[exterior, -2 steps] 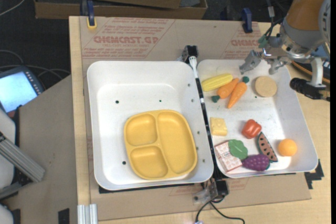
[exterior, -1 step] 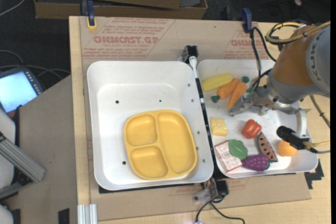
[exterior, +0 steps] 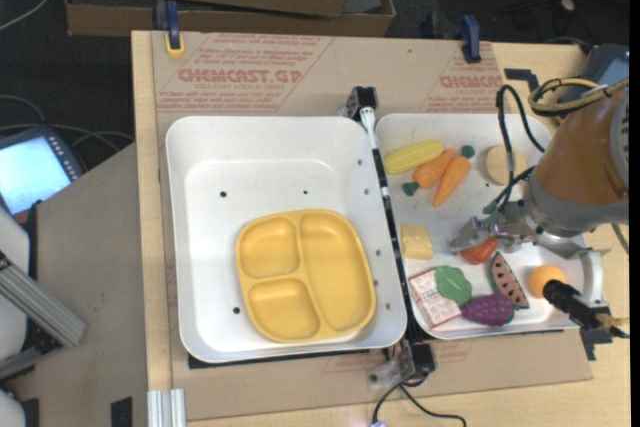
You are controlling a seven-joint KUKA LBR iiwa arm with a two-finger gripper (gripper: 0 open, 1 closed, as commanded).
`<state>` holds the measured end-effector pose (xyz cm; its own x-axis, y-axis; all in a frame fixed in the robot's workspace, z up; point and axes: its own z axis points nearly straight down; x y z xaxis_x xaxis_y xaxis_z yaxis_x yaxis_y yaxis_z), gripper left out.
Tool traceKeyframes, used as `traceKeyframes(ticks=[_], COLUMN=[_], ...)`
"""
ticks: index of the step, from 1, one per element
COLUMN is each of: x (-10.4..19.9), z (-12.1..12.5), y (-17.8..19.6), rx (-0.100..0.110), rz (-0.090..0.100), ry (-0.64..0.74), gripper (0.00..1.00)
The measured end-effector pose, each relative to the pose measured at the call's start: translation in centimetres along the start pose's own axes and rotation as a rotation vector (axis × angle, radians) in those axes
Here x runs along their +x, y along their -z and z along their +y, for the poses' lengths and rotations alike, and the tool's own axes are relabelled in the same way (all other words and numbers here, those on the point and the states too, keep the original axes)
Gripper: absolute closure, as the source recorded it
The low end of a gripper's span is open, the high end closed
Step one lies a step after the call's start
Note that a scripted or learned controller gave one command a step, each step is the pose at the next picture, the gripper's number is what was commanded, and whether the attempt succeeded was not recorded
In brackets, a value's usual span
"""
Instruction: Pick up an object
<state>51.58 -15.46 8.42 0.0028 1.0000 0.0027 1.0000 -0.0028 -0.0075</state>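
Tomato (exterior: 482,249), a red piece, lies in the right bin (exterior: 520,127) directly under the end effector (exterior: 478,237), likely the chosen target since the arm hangs low over it; whether it is gripped I cannot tell. Around it sit melon (exterior: 507,279), cheese (exterior: 416,242) and carrots (exterior: 443,173); the yellow tray (exterior: 304,273) waits in the left bin (exterior: 262,140).

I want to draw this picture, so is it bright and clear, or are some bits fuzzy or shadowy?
In the camera view, the light is bright and even; the yellow tray looks sharp, the white bins look a little washed out, a soft shadow lies under the arm, and the gripper looks slightly fuzzy.
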Motion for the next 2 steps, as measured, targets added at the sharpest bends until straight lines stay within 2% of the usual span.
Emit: traceKeyframes(ticks=[1, 2], x=[0.0, 11.8], z=[0.5, 0.7], y=[1.2, 10.5], rx=[-0.012, -0.014], rz=[-0.003, -0.001], ry=[0.001, 0.01], gripper=[1.0, 1.0])
